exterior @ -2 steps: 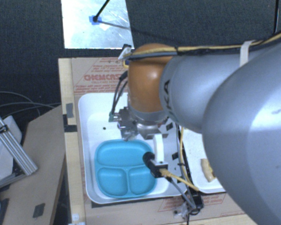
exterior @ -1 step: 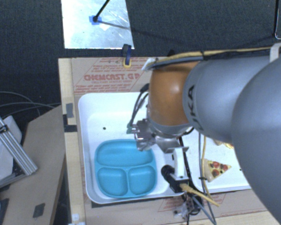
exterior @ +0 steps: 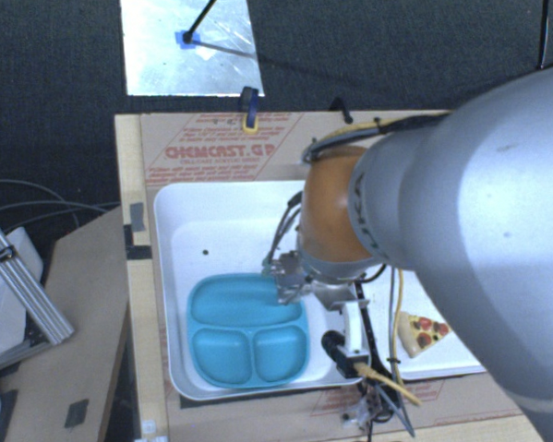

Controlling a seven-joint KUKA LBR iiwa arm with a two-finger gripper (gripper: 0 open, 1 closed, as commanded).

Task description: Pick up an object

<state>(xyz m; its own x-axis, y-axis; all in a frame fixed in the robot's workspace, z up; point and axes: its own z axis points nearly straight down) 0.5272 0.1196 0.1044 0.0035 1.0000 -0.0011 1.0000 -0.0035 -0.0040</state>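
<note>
A blue plate with three compartments (exterior: 245, 333) lies in the near half of the left white bin (exterior: 189, 225). A toy pizza slice (exterior: 421, 333) lies in the right bin, close to the divider. My gripper (exterior: 289, 284) hangs from the orange-banded wrist over the right rim of the blue plate, near the wall between the bins. The arm's bulk hides the fingers from above.
The grey arm covers most of the right bin (exterior: 450, 363) and the right part of the view. A cardboard sheet (exterior: 217, 145) lies behind the bins. The far half of the left bin shows bare white floor.
</note>
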